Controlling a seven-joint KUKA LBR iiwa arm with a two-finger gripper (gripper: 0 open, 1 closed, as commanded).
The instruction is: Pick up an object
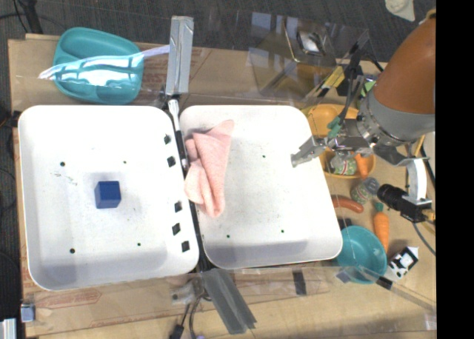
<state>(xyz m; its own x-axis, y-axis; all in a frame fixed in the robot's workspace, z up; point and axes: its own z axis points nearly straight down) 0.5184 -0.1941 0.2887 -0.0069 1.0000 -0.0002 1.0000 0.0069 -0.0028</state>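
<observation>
Reaching for the pink cloth (208, 167), bunched against the right bin's (296, 245) left wall, looks the sensible step: the gripper (317, 148), empty at that bin's right rim with fingers apparently spread, should descend onto a raised fold.

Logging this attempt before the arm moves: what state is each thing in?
blue cube: resting flat in the left bin, untouched.
pink cloth: crumpled, draped along the right bin's left wall.
gripper: at the right bin's right edge, nothing seen held.
teal bowl: upright on the bench beside the right bin.
</observation>
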